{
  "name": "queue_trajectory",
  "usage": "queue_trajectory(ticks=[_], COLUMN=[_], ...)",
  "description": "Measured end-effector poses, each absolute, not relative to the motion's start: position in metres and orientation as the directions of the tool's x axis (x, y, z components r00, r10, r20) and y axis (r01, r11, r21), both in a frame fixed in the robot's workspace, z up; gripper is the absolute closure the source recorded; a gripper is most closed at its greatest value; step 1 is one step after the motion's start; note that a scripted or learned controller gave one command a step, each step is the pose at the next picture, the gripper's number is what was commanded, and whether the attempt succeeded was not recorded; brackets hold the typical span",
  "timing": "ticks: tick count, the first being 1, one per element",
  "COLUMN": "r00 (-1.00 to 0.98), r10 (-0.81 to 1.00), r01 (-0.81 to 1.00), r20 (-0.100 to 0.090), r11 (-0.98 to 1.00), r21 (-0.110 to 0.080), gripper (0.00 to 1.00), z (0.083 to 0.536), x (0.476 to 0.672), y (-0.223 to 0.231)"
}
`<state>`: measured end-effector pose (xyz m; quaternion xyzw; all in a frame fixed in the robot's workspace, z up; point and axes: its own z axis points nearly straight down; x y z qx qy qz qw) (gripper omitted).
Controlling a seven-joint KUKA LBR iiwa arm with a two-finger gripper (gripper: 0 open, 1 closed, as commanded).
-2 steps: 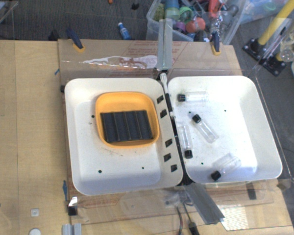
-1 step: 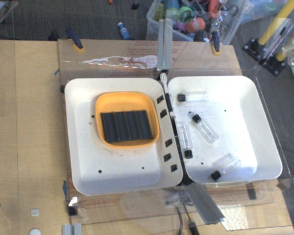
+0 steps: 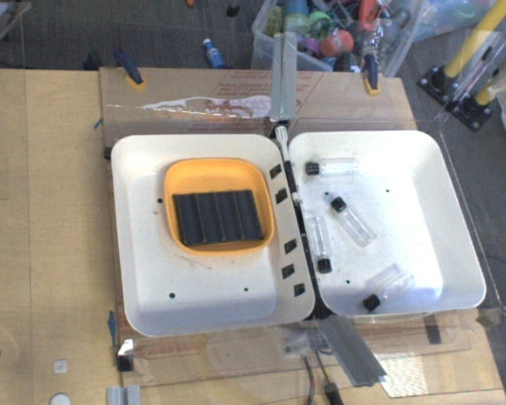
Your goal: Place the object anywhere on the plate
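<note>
Four clear vials wait in the right bin; the yellow plate sits in the left bin.

In the camera view, we see the yellow plate (image 3: pixel 219 202) at centre-left of the frame, inside the left bin (image 3: pixel 143 302), with a dark ribbed block (image 3: pixel 218 218) lying on it. The right bin (image 3: pixel 455 251) holds four clear vials with black caps: one upper left (image 3: pixel 331 168), one at the middle (image 3: pixel 350 220), one by the divider (image 3: pixel 319 241), one at the lower edge (image 3: pixel 389 284). We cannot tell the state of the gripper. We judge the vials risky: clear, round and smooth, they could roll or slip from a pinch, and the block leaves little bare plate. Their transparent bodies are hard to make out against the white.
</note>
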<state>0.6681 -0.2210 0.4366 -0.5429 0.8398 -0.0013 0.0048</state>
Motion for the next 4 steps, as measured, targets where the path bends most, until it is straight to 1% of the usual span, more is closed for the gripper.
queue_trajectory(ticks=[1, 2, 3, 4], r00=[-0.233, 0.103, 0.438, 0.748], r10=[-0.972, -0.995, -0.899, -0.664], r01=[-0.972, -0.995, -0.899, -0.664], r20=[-0.005, -0.003, -0.002, 0.001], r11=[0.233, -0.103, -0.438, -0.748], r21=[-0.008, -0.007, -0.007, -0.005], gripper=[1.0, 1.0, 1.0, 1.0], z=[0.4364, 0.4359, 0.4355, 0.4351], x=[0.668, 0.6679, 0.6679, 0.6683], y=[-0.2211, -0.2212, -0.2126, -0.2117])
